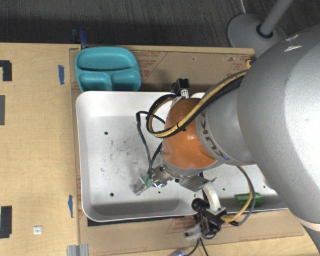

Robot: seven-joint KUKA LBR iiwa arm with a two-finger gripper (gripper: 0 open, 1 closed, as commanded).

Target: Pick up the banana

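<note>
Orange-banded arm [189,137] over white bin [96,143], pincer [148,183] low; banana unseen

One fixed camera looks down at a slant — from above the bench [32,143]. The arm [277,111] looms close, entering from the right.

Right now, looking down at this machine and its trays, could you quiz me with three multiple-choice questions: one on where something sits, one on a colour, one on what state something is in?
1. Where is the teal divided tray?
A. Inside the white bin
B. On the bench just beyond the white bin's far edge
C. Under the arm

2. What colour is the band above the arm's wrist?
A. Orange
B. Blue
C. Black

3. How is the arm placed?
A. Parked off the bench
B. Over the teal tray
C. Reaching down over the white bin

Answers: 1 B, the tray touches the bin's far rim from outside. 2 A, the band is plainly orange. 3 C, its wrist hangs over the bin floor.
</note>
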